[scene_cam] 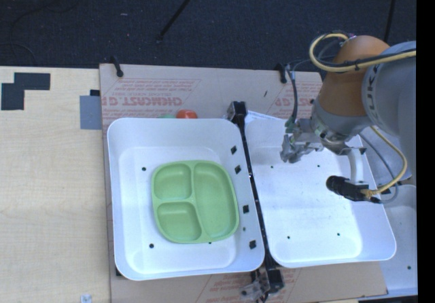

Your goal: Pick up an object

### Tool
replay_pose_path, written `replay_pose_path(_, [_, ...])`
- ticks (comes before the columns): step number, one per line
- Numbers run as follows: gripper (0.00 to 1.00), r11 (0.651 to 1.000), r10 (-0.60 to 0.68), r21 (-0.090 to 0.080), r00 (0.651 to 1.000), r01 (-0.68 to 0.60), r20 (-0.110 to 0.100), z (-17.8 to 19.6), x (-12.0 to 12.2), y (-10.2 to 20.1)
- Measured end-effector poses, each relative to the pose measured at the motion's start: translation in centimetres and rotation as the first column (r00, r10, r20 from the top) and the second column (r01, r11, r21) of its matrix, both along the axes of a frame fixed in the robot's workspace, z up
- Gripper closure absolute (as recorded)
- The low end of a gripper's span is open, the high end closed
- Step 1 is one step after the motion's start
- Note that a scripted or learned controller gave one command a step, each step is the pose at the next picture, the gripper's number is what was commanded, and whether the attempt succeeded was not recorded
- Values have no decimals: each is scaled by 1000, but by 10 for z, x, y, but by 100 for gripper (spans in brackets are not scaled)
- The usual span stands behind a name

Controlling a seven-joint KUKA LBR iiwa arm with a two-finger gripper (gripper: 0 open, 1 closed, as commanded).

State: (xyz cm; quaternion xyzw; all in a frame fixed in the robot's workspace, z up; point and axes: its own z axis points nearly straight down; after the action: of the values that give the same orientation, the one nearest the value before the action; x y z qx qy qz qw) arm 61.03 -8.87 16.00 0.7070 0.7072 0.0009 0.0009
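A light green plate (196, 201) with three compartments lies flat in the middle of the left bin (129, 152). My gripper (293, 152) hangs over the far part of the right bin (319, 227), close to its back wall and to the right of the divider between the bins. Nothing shows in its grasp. The plate lies well to its left, across the divider.
A small red-orange thing (186, 115) with a bit of green beside it lies on the cardboard just behind the left bin's back rim. The grey arm (380, 98) comes in from the right above the right bin's far corner.
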Motion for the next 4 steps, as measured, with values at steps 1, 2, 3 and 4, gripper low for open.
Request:
replay_pose_path(1, [100,1000,-1,-1,1000,1,1,51,5,-10])
replay_pose_path(2, [100,1000,0,-1,1000,0,1,104,6,-11])
replay_pose_path(3, [100,1000,3,2,1000,-3,-5,106,-9,38])
replay_pose_path(4, [100,1000,4,2,1000,-4,-7,104,-23,87])
